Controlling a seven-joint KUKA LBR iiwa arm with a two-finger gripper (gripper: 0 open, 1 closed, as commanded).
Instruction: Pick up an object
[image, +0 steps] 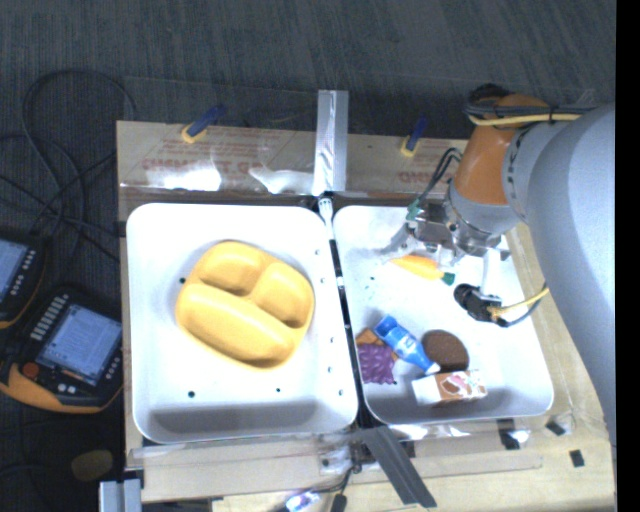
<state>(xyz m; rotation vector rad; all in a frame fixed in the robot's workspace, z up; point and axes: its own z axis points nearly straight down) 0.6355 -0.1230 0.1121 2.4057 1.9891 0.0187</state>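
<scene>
At the far left edge we see a handheld control unit (62, 345) with a lit screen lying on the dark floor. Moving right, the left bin (150, 400) holds a big yellow bread-shaped lump (245, 302) near its middle. A metal strip (331, 140) stands upright at the top centre, above the seam between the bins. In the right bin (530, 385), low in the frame, we see a purple piece (376, 362), a blue packet (398, 340) just beside it, a brown round object (446, 349) and a small white carton (449, 387). Higher up lies a yellow-orange object (418, 266), directly below the gripper (436, 232). We cannot tell whether the claw is open or closed.
</scene>
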